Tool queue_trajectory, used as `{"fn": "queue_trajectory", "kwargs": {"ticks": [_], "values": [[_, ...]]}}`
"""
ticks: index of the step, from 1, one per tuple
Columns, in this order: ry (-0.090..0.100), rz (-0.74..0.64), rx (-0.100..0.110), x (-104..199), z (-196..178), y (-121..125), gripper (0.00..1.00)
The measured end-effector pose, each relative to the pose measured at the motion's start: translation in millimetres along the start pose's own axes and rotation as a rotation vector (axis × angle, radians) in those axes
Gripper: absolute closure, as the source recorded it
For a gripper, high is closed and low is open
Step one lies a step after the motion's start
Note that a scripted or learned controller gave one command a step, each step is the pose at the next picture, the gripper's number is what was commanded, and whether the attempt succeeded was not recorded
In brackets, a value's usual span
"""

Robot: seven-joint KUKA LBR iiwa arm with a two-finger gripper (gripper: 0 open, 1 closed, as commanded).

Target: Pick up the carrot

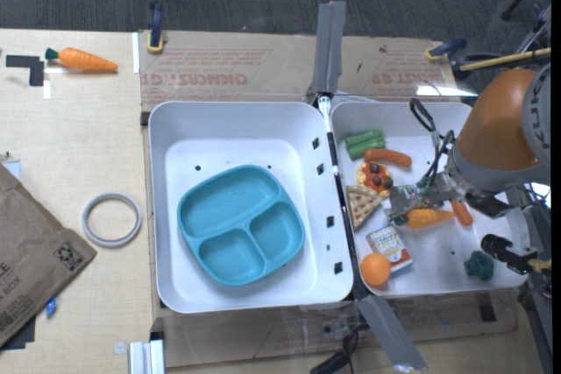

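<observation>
The jaws (pixel 410 208) sit low in the right bin (pixel 438 280), right at the left tip of the carrot (pixel 429 218), which lies flat on the bin floor, pointing left to right; whether they are open or closed on it cannot be told, because the metal parts there are too small and cluttered to read. The carrot looks to be resting on the floor and not lifted, so I judge the task to be at the grasp itself: the approach is done, while the closing, if not already made, and the lift are left. Close around the carrot lie a pizza slice (pixel 363 204) just to the left, a small carton (pixel 387 242) and an orange (pixel 375 269) on the near side, and a hot dog (pixel 387 158) and a green vegetable (pixel 364 139) farther off; a short red piece (pixel 462 212) lies just beside the carrot's right end. A dark green piece (pixel 479 265) lies near the right wall. The divider between the bins is a little way left of the jaws, so sideways room is modest; straight up is the open way. The left bin (pixel 166 188) holds a blue divided tray (pixel 241 225). Out on the bench (pixel 70 144), far left, lie a second carrot (pixel 83 59) and a tape ring (pixel 111 218).
</observation>
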State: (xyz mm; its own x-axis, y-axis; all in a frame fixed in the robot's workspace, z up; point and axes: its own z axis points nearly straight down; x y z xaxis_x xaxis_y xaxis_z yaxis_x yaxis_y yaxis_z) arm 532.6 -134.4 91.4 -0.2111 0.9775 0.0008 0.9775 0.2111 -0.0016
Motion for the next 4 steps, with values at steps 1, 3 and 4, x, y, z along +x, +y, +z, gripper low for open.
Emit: {"fn": "queue_trajectory", "kwargs": {"ticks": [1, 3, 4], "values": [[-0.001, 0.004, -0.002, -1.3, -9.5, 0.3, 1.00], [0.000, -0.004, 0.000, -29.5, 0.4, -63.2, 0.00], [0.000, -0.001, -0.002, -29.8, -8.5, -62.5, 1.00]]}}
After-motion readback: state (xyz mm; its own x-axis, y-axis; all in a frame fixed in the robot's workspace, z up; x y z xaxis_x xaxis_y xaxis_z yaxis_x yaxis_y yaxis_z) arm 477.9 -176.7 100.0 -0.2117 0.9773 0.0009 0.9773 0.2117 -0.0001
